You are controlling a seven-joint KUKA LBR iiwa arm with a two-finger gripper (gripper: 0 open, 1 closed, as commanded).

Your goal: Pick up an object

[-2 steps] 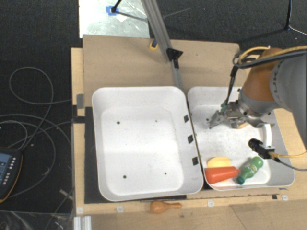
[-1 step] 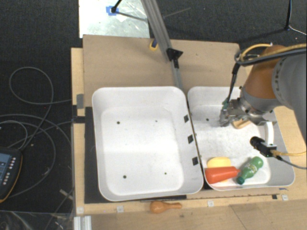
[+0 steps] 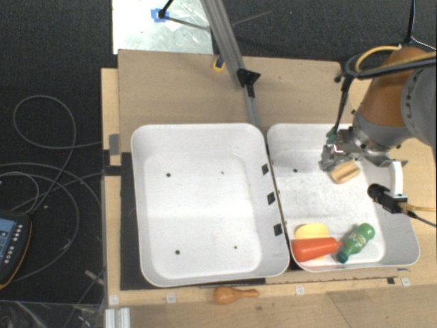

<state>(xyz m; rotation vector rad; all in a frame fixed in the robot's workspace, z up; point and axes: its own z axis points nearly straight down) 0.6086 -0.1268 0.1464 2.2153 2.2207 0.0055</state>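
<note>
My gripper (image 3: 333, 158) hangs over the back of the right bin (image 3: 300, 183), below the grey arm and its orange band. A tan, block-like piece (image 3: 343, 173) lies right against the gripper's lower edge; whether it is gripped or just resting on the bin floor cannot be made out. At the front of the same bin lie a yellow item (image 3: 311, 230), an orange carrot-like toy (image 3: 315, 249) and a green bottle (image 3: 356, 242), close together and well apart from the gripper.
The left bin (image 3: 198, 203) stands beside the right one, sharing a middle wall. A tan, pear-shaped object (image 3: 235, 294) lies on the bench in front of the bins. A grey pole (image 3: 229, 39) slants down behind the bins.
</note>
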